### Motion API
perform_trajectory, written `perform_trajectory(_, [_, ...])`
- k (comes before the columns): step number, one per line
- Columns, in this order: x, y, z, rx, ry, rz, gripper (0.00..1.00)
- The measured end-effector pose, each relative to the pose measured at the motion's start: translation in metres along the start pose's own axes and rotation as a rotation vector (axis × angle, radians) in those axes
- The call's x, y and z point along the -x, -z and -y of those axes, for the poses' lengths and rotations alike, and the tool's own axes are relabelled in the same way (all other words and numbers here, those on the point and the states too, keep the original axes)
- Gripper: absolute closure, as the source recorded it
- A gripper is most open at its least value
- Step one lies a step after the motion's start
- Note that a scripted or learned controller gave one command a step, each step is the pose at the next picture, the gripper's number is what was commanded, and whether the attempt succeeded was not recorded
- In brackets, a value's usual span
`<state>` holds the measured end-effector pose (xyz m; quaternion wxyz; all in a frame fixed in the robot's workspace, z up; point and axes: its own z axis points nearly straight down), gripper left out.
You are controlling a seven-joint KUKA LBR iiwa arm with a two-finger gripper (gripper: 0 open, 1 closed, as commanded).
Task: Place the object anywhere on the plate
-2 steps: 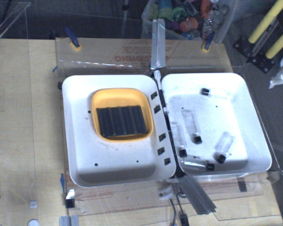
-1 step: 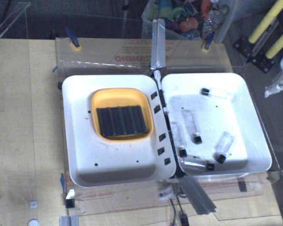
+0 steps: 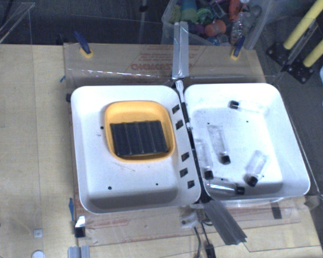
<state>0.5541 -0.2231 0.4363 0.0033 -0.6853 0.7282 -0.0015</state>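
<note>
Even overhead light, fairly bright. White bins [image 3: 86, 144] blow out w/ glare, esp. right bin [image 3: 290, 138] floor. Soft shadows under rims. Pic slightly blurry, grainy; background beyond table's [image 3: 27, 117] far edge dim.

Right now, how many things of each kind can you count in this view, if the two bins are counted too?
White bins: 2
Yellow plate, in the left bin: 1
Dark ribbed block, lying on the plate: 1
Clear tubes with black caps, in the right bin: 5, as far as their faint outlines let me tell
Total: 9
</note>
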Motion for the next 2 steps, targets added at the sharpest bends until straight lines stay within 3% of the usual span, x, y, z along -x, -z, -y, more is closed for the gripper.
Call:
perform_trajectory(1, [0.001, -0.001, 0.033, 0.001, 0.336, 0.001, 0.0])
perform_trajectory(2, [0.012, -0.003, -0.005, 0.008, 0.679, 0.005, 0.0])
